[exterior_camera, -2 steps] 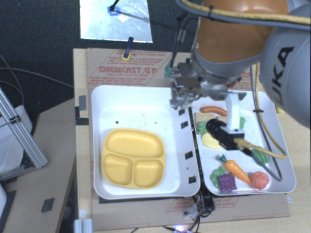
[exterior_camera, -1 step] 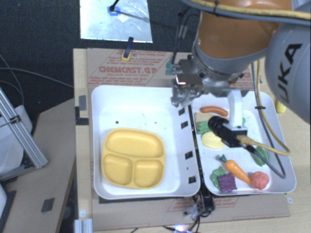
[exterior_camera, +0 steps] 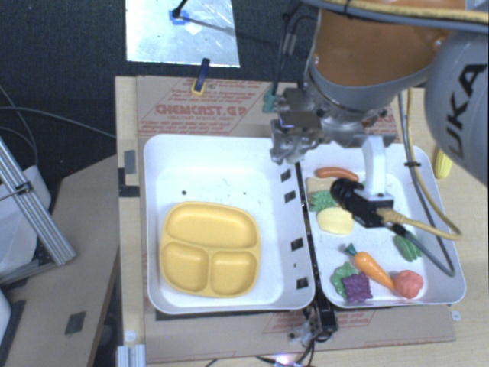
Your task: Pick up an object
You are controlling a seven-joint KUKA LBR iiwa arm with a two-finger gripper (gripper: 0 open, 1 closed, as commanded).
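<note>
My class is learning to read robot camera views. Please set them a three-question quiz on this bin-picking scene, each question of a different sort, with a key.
1. True or false: the yellow divided tray lies in the right bin.
2. Which toy lies nearest the purple grapes? A) hot dog B) carrot C) green pepper
3. Fill in: the tray has ___ compartments.

Key
1. False: it lies in the left bin.
2. B
3. three
</note>
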